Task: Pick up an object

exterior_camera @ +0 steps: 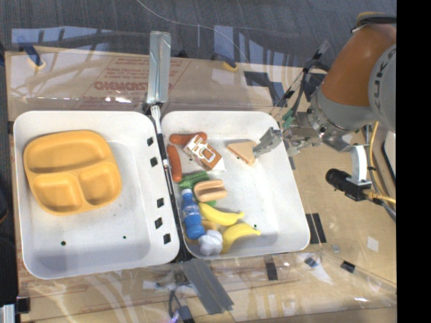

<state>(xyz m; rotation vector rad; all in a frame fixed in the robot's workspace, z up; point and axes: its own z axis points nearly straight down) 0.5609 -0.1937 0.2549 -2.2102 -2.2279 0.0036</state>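
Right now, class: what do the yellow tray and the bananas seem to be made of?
Yellow tray: probably moulded plastic, one even colour, with smooth rounded compartments and a soft sheen. Bananas: likely toy plastic, uniformly bright yellow and slightly glossy, though real fruit can't be ruled out.

Faint reddish printed lettering on cardboard sheet [128, 79] along bench's far edge behind left bin, too blurred to read, no other legible markings

My feed is bright and even, lit from overhead — shadows stay soft and short. I see streaky glare on the clear sheeting over the table [81, 79]. Focus is fair, though small details look slightly soft and grainy.
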